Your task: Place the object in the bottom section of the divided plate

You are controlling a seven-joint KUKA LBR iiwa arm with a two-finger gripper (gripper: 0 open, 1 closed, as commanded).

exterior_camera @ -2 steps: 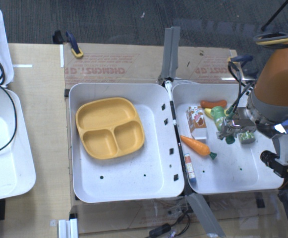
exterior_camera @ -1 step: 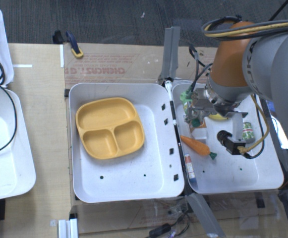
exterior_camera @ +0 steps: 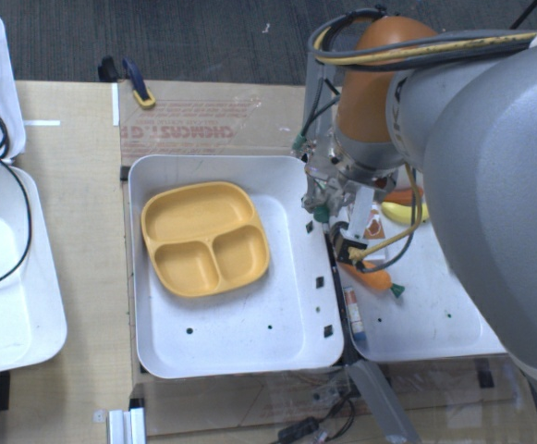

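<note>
A light wooden bench (exterior_camera: 74, 248) carries two shallow white bins side by side. The left bin (exterior_camera: 226, 345) sits squarely on the bench top, with its rim touching the rim of the right bin (exterior_camera: 416, 336) along a dark seam between them. Above the left bin, a sheet of cardboard with reversed red lettering (exterior_camera: 203, 128) lies flat on the bench. A blue and yellow clamp (exterior_camera: 137, 85) grips the bench's far edge near that cardboard. On the bench's left side rests a white moulded tray (exterior_camera: 14, 322), with a black cable (exterior_camera: 9, 220) looping across it.
</note>
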